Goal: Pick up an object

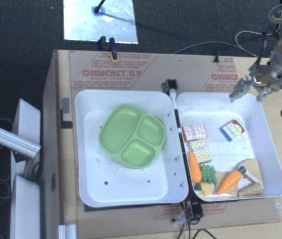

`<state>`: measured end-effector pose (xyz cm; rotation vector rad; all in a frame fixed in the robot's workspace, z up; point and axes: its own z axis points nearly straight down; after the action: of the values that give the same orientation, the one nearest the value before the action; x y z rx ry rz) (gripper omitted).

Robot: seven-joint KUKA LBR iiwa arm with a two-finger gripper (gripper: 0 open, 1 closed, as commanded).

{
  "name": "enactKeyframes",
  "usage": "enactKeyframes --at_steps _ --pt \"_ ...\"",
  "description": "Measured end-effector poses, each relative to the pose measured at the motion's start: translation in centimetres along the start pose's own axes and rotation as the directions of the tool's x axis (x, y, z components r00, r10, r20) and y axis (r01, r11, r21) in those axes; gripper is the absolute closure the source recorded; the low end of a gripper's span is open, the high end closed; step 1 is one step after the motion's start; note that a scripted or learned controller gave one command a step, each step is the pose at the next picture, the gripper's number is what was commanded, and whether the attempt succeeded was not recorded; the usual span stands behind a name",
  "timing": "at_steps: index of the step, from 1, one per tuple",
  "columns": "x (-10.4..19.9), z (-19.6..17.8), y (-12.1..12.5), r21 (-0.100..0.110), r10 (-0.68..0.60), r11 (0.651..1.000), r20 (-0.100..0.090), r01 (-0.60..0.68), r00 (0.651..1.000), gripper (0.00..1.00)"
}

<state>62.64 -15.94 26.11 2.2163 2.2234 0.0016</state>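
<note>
- The gripper [248,89] hangs over the far right corner of the right bin [269,133], its two fingers splayed open with nothing between them.
- Toy food crowds that bin: a small blue-and-white packet [232,130] lies nearest the gripper, towards the bin's near side and a little left of the fingers, with bare white floor around it.
- A red-patterned packet [194,132] and a yellow-patterned one [200,151] sit against the bin's left wall.
- One carrot [195,167] lies along that wall, pointing far to near; a second carrot [229,181] lies slantwise by the near edge, beside green leafy pieces [209,173] and a wafer-like wedge [251,187].
- The left bin [88,138] carries a green divided plate [132,135], well apart from the gripper.
- Judged from this layout, the blue-and-white packet is the readiest pick: the gripper would travel towards the near side and slightly left, then descend. The packet's long axis runs slantwise across the bin, so the fingers would want to close across its short side.
</note>
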Motion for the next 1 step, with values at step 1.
enactKeyframes --at_steps 1 --pt "-0.22 14.50 -2.14 0.007 0.002 1.000 -0.002 -0.002 1.000 0.00"
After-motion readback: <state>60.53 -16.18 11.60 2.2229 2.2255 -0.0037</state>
